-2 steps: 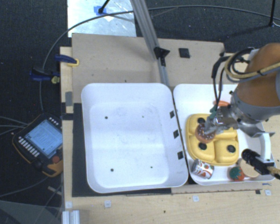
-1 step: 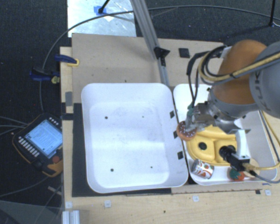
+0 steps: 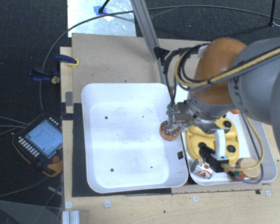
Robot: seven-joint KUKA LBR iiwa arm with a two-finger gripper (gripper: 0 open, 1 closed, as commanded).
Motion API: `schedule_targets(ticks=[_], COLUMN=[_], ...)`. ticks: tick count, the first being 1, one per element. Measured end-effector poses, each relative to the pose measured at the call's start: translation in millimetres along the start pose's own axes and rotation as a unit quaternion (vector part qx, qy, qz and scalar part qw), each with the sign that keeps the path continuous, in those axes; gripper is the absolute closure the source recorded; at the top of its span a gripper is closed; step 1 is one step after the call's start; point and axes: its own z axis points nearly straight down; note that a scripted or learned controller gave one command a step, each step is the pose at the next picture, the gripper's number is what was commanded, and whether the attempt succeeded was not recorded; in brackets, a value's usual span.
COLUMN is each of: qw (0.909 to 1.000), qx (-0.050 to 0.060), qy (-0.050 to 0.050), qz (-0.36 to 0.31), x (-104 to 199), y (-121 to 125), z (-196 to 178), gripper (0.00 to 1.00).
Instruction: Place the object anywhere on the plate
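Camera view: brown disc (image 3: 168, 132) below claw (image 3: 173, 119).

We see a robotics lab: a grey handheld teach pendant with a lit screen (image 3: 39, 143) lies left on dark carpet, black cables (image 3: 51, 59) trail, blue clamps (image 3: 65, 59) grip the tan benchtop (image 3: 107, 59).

Even bright light, soft focus, faint shadows
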Motion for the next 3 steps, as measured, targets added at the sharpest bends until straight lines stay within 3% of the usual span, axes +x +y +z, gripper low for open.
schedule_targets(ticks=[1,2,3], qw=[1.0000,1.0000,1.0000], qx=[0.001,0.000,0.001], qy=[-0.001,0.000,-0.001], qz=[0.001,0.000,0.003], x=[51.1,106.6,102.9], y=[-1.5,11.9,11.7], z=[10.4,18.3,17.9], gripper=[1.00,1.00,0.00])
